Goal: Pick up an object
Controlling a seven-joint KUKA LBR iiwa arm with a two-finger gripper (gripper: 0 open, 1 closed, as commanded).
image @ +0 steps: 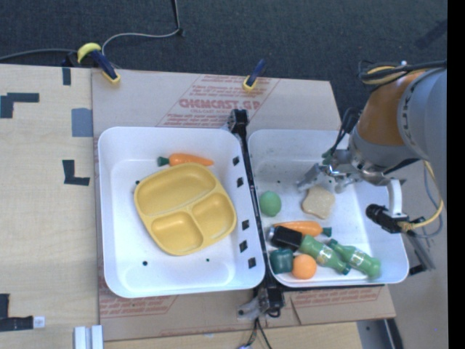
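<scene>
- Orange ball (304,267) and green bottle (340,257) lie at the right bin's (396,271) front edge.
- Gripper (328,177) hovers with its claw spread apart, empty, just above a tan bread slice (318,203).
- Best approach: lower straight down, centred over the bread, then close.

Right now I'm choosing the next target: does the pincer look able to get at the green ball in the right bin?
Probably yes. The green ball lies by itself near the divider, nothing on top of it; the pincer hovers over the bread slice just to its right, with bare bin floor between.
</scene>
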